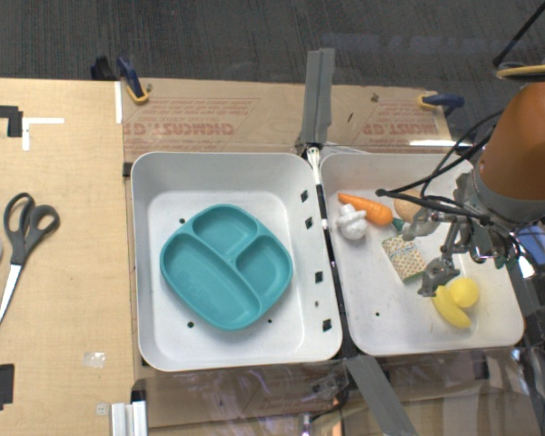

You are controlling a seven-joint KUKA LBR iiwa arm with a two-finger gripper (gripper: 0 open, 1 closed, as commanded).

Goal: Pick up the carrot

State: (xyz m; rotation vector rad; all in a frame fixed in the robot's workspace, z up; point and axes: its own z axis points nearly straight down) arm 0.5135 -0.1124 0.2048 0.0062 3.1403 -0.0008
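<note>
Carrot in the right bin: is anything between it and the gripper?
The gripper is low in the right bin beside a yellow toy. The carrot lies up-left of it, near the divider, touching a small white object. A patterned square item lies roughly between them.

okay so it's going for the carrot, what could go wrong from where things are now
The carrot lies against a small white object, so a grab may catch both or nudge the carrot away. The hand hangs nearer the yellow toy and patterned piece, and may bump those on its way across.
</note>
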